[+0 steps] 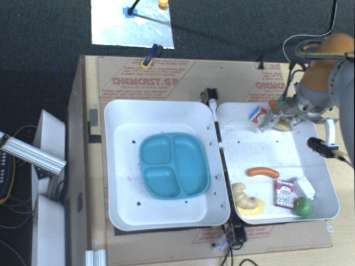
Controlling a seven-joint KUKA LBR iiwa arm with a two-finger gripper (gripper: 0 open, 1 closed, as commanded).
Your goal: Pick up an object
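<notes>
Arm reaching into the far corner of the right bin, among scattered toy food.

On the worktop (166, 73), the left bin (119, 148) carries a blue divided plate (173, 165), seemingly just parked; the right bin (277, 148) keeps the pickable clutter: banana (248, 200), sausage (263, 172), red carton (284, 193), green ball (303, 206). The hand (275, 116) sits low beside a small red-blue-white packet (257, 114), likely its target; whether it grips anything, I cannot tell.

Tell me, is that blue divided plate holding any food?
Empty. The blue plate lies flat in the left bin, all three compartments showing bare blue.
</notes>
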